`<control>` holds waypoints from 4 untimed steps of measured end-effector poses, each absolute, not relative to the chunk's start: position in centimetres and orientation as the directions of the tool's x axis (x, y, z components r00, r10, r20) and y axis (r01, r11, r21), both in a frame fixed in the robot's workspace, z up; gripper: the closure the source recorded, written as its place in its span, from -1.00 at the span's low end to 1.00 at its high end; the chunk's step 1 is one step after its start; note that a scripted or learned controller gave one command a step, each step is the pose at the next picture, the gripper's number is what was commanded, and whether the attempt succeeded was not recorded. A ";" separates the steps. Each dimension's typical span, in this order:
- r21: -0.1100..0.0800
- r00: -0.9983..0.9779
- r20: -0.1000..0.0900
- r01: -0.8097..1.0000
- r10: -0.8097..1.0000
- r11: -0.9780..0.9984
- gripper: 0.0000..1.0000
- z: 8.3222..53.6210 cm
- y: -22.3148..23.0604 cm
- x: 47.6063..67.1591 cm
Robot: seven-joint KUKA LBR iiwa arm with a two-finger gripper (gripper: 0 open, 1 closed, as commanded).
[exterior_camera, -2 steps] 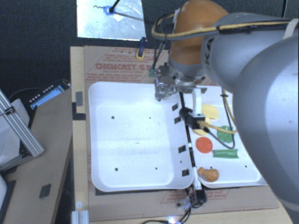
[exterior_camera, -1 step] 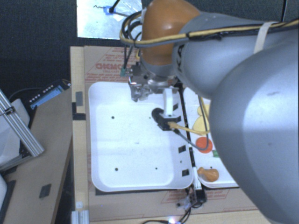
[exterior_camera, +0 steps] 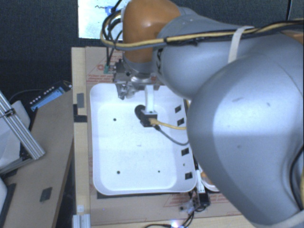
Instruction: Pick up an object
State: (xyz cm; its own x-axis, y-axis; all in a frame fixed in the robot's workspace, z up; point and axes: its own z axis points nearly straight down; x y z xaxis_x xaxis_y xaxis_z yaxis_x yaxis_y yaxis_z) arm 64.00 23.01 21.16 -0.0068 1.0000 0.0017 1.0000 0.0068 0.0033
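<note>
Object point(exterior_camera: 209, 178): a small pale, orange-tinged rounded thing peeks out from under the arm, just past the near right corner of the left bin; too hidden from where I stand to say what it is.
Gripper point(exterior_camera: 122, 93): low over the far edge of the left bin, close to its far left corner, pointing down at the bin floor.
Grip: I cannot tell whether it is open or closed, and I see nothing held in it.
Arm point(exterior_camera: 237, 103): a big grey bulk coming in from the right and covering that whole side, with the orange band point(exterior_camera: 142, 27) just above the wrist.
Left bin point(exterior_camera: 133, 160): shallow, white, with a few small dark dots point(exterior_camera: 114, 119) scattered on its floor.
Black tabs point(exterior_camera: 184, 152): a row of small dark squares along the bin's right rim.
Bench point(exterior_camera: 52, 141): pale brown board to the left of the bin.
Metal rail point(exterior_camera: 19, 127): lies slanted at the left edge, well apart from the bin.
Paper sheet point(exterior_camera: 102, 11): white, fixed on the dark wall behind.
</note>
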 end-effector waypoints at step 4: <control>0.004 0.002 0.000 1.000 1.000 -0.002 1.00 53.5 22.1 59.6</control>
State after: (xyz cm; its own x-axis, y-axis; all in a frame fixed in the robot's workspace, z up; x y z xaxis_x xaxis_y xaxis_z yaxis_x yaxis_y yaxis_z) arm 59.63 22.08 53.47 0.0017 1.0000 -0.0003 1.0000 -0.0017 0.0041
